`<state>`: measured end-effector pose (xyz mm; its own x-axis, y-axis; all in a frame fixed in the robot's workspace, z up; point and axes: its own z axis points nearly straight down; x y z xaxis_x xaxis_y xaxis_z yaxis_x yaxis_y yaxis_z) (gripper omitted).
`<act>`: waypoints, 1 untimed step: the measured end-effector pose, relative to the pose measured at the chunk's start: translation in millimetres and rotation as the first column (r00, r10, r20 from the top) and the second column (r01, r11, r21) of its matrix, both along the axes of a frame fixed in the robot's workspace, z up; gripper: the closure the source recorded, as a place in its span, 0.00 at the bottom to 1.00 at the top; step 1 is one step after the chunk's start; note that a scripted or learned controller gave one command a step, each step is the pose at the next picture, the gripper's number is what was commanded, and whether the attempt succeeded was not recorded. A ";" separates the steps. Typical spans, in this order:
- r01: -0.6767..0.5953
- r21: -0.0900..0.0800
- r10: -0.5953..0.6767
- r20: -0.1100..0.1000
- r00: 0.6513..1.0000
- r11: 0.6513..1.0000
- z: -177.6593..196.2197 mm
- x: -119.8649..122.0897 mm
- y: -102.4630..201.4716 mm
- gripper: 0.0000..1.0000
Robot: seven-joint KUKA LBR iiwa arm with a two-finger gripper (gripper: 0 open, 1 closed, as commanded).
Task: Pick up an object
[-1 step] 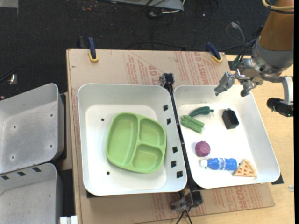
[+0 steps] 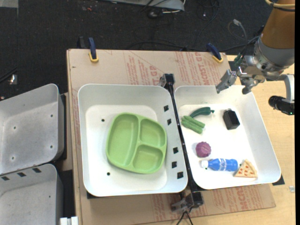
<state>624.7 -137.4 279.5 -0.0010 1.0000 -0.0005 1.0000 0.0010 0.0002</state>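
Evidently the small things are lying loose in the right bin point(image 2: 262, 125) so any can be taken: a black block point(image 2: 230, 119) near its far edge, green beans point(image 2: 193, 123), a purple ball point(image 2: 203, 149), a blue bottle point(image 2: 221, 164) and a pizza slice point(image 2: 246, 170) along the near edge. The gripper point(image 2: 236, 82) is hovering over the bin's far edge, jaws spread apart and gripping nothing, while the arm point(image 2: 279, 27) is leaning in from the right.

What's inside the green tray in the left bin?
The green tray shows three bare compartments with nothing lying in them. It covers the middle of the left bin, so the floor underneath is hidden.
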 end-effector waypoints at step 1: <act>0.002 0.000 -0.002 -0.004 1.000 1.000 -53.1 8.7 -4.2 0.00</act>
